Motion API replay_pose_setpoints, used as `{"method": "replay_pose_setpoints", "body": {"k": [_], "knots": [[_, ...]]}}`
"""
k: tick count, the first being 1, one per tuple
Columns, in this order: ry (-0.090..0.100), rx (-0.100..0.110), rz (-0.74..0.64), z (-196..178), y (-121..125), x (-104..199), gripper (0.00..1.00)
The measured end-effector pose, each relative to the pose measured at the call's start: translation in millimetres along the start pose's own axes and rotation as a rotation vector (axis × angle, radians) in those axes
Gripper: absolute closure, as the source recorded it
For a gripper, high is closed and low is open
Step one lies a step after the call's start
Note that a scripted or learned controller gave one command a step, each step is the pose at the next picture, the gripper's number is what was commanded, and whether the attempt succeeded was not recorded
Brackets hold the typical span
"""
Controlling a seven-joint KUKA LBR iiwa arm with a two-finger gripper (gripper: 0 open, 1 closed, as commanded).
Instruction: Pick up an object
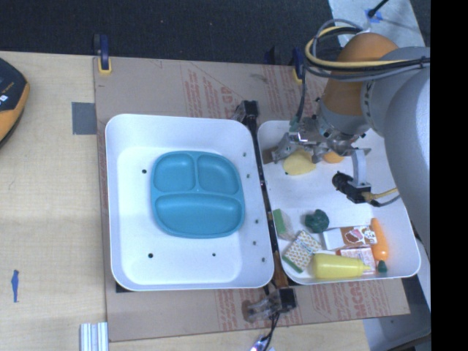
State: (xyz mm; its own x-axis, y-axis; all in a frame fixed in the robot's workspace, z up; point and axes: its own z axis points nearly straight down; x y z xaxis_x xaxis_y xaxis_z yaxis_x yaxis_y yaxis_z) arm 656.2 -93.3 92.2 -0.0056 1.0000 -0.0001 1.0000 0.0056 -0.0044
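My gripper is low over the far end of the right bin, reaching in from the right under the orange-banded wrist. Directly beneath and in front of it lies a pale yellow rounded object, touching or nearly touching the gripper's tip. A small orange piece peeks out just right of it. Near the front of the same bin lie a dark green lump, an orange carrot, a yellow bottle-shaped item, a checkered packet and a small printed box.
The left bin holds a blue divided plate. A thin green stick lies along the right bin's left wall. A black cable clip hangs beside the arm. Both bins rest on a cardboard sheet.
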Motion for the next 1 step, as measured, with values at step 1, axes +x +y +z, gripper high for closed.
{"method": "replay_pose_setpoints", "body": {"k": [1], "knots": [[-0.002, -0.004, 0.004, -0.3, 0.2, -21.3, 0.0]]}}
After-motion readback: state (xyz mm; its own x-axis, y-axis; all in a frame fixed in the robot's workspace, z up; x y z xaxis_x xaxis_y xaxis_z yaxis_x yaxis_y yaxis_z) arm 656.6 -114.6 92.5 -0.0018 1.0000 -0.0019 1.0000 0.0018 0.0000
